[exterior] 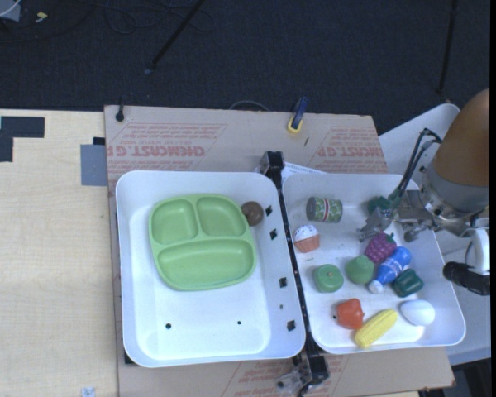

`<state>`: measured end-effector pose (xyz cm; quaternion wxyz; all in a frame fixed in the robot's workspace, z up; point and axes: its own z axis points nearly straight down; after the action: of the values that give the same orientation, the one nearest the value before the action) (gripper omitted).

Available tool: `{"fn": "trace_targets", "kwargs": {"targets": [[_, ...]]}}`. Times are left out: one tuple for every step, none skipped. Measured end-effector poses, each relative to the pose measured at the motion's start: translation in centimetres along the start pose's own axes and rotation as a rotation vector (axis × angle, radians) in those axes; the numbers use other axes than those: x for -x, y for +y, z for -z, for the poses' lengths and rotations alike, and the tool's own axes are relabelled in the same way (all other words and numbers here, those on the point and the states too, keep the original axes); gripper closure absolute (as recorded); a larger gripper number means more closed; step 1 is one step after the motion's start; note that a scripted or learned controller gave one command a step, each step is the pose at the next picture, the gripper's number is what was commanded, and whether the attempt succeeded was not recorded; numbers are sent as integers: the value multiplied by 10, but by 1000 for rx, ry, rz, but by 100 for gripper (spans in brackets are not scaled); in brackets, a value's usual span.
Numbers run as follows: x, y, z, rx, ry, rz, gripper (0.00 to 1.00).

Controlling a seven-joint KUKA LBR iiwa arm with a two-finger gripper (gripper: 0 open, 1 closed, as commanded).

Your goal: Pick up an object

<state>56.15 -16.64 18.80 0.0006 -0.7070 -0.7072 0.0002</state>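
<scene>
Two white bins sit side by side. Left bin (pixel 140 321) holds a green divided plate (pixel 202 242) and a brown ball (pixel 252 212). Right bin (pixel 446 325) holds small toys: a purple grape bunch (pixel 379 246), blue bottle (pixel 390 268), yellow corn (pixel 375 327), white egg (pixel 417 312). The gripper (pixel 379 218) hovers just above the grapes; whether it grips anything I cannot tell.

A single fixed camera looks down on the bench at a slant from above, far enough back to take in both shallow white plastic bins: the left bin (pixel 140 304) sits at centre frame, the right bin (pixel 450 325) toward the lower right. Dark floor fills the top of the frame. The grey arm with its orange band (pixel 471 151) enters at the right edge.
</scene>
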Motion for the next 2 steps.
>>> {"fn": "trace_targets", "kwargs": {"targets": [[0, 9, -49, -5, 1, 1, 0], [1, 9, -78, 1, 0, -3, 0]]}}
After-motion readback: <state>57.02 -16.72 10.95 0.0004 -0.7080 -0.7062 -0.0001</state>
